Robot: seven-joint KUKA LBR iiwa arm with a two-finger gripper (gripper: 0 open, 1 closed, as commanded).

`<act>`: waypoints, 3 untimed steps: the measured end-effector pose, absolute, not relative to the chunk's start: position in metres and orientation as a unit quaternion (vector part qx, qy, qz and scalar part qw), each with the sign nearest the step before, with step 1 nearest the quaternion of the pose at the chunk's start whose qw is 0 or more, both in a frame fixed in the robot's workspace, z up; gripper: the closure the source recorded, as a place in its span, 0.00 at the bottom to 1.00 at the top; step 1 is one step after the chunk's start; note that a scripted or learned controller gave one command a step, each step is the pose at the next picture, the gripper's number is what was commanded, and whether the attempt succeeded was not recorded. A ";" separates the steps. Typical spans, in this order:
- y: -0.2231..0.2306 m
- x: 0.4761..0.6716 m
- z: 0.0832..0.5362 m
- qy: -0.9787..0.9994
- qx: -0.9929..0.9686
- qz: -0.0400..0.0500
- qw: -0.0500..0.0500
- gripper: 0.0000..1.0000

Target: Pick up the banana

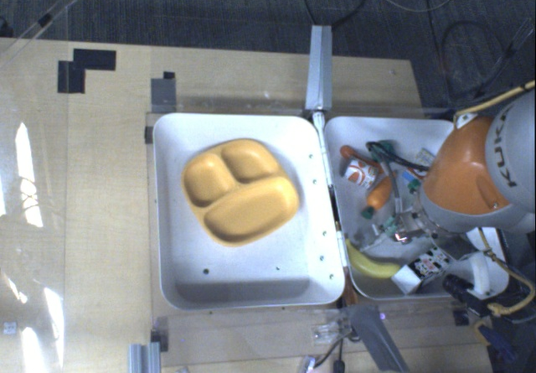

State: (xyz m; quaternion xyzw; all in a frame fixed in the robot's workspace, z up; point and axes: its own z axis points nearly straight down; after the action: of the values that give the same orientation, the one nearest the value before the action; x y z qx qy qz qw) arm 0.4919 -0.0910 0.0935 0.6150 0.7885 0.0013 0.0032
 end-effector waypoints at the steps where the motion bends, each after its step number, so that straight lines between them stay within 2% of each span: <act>1: -0.091 0.491 0.093 0.789 0.615 0.001 0.002 0.00; 2: 0.013 0.488 0.182 0.713 0.702 0.000 0.001 0.00; 3: -0.009 0.489 0.270 0.714 0.701 0.001 0.001 0.00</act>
State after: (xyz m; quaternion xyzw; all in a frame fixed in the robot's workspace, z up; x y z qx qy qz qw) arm 0.4890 -0.0091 0.2702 0.7005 0.7136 0.0006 0.0015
